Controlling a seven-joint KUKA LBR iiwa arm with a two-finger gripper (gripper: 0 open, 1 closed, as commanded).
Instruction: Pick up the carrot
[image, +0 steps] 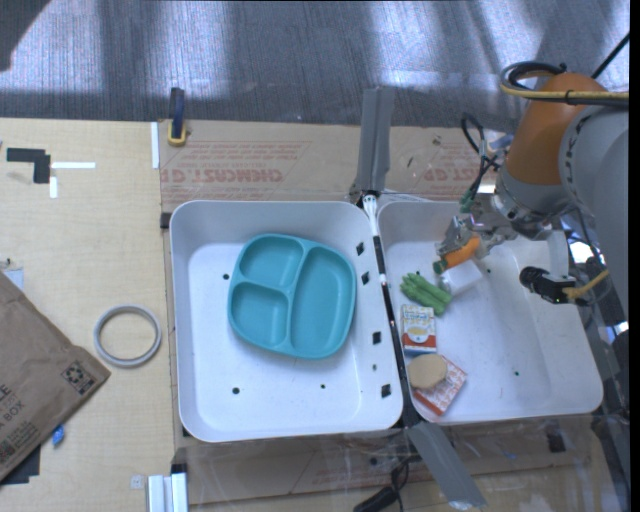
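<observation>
My pincer (462, 243) is positioned over the rear left part of the right bin (540, 400), near the divider between the two bins. The carrot (460, 256), an orange piece, sits directly at the pincer tip, with its visible end projecting toward the front left. Whether the carrot is clamped between the fingers or merely lies under them cannot be determined from this view, so I cannot tell the pincer's state.

Placement notes:
- My arm enters from the right, so the wrist is angled down and to the left to reach the carrot in the far corner region of the bin.
- The green pea pod (426, 291) lies just in front of the carrot, close enough that a low approach risks nudging it.
- A small juice carton (418, 328), a round tan biscuit-like item (428, 372) and a red-edged packet (447, 392) lie in a row along the divider, nearer the front and apart from the pincer.
- The left bin (200, 400) holds a teal compartment plate (293, 295); it plays no part in this step.
- A tape ring (127, 333) rests on the counter (80, 240), well apart.

Judgement: the step in hand is the grasp itself.
</observation>
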